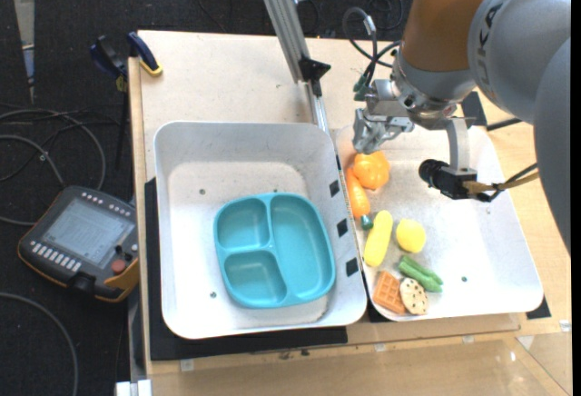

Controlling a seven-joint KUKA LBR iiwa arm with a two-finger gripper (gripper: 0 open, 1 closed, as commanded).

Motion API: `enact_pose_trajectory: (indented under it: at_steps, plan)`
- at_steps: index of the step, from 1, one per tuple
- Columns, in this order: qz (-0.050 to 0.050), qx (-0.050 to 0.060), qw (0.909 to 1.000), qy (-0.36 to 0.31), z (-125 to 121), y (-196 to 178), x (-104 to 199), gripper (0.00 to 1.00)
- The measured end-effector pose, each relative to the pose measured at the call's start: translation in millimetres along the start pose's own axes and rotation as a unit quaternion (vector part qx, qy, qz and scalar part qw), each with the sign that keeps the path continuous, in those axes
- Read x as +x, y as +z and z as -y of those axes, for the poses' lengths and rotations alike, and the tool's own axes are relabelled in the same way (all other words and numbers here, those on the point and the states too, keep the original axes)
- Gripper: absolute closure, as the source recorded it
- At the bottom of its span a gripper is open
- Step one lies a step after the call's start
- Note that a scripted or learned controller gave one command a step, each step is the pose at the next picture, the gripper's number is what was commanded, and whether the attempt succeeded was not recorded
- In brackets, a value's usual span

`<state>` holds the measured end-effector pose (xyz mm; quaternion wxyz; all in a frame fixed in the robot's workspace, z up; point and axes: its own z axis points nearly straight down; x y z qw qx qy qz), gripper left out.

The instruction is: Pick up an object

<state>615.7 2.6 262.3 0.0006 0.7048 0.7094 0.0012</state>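
Gripper (374,138) sits right over the orange pepper (370,171) at the right bin's (508,244) left wall; can't tell jaw state. Pepper looks like light, hard, slick toy plastic (likely to squirt out), so pinch across the widest part. Carrot (359,200) touches it; smooth white floor, cluttered left side, open room to the right

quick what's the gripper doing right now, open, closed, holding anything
Gripper: low over the orange pepper in the right bin; whether it is open, closed or holding the pepper cannot be told.
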Motion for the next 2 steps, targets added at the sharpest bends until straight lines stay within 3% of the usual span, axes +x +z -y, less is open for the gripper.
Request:
enact_pose_trajectory:
  at_steps: [2]
  plan:
    - [0.0, 0.0, 1.0, 0.0, -49.8, 14.4, 89.1, 1.0]
